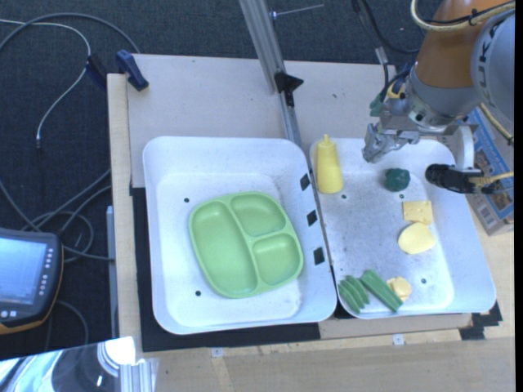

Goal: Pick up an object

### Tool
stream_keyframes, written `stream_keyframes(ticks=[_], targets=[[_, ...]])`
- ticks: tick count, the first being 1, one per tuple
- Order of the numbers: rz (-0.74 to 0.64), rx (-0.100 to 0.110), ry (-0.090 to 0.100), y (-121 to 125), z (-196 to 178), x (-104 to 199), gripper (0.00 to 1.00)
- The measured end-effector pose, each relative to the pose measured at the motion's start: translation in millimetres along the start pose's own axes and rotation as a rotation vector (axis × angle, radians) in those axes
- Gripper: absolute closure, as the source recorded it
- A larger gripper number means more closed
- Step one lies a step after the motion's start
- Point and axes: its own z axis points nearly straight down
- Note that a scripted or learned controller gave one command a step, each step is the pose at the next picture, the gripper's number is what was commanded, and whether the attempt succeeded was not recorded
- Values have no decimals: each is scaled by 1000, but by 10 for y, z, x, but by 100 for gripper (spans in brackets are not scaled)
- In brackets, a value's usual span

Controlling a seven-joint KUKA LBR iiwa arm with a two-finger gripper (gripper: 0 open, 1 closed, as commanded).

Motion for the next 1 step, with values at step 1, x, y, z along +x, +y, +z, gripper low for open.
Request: stream_keyframes(ticks=[1], targets=[[0,1,0,61,62,606,100]])
